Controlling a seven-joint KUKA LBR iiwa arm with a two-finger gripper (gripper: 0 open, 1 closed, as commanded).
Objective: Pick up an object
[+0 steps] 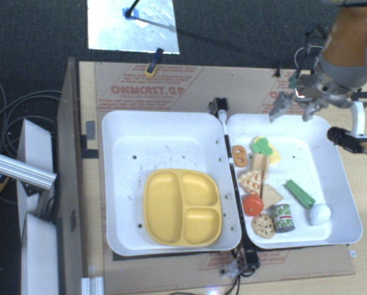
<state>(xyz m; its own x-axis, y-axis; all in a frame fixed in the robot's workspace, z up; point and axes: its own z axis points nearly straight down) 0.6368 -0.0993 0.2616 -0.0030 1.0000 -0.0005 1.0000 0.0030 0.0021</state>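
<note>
Above the right bin's [340, 165] far rim, the tool [294, 110] hangs with fingers spread, empty.

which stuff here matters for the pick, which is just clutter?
Job:
gripper, open, above the right bin's far edge
pickable items in that bin: green block, white egg, tomato, cookie, can, pretzel

Lying about:
yellow divided plate in left bin
cables

Orange band above a grey wrist, dark cables, and a grey claw [295, 109], seemingly two-fingered.
</note>
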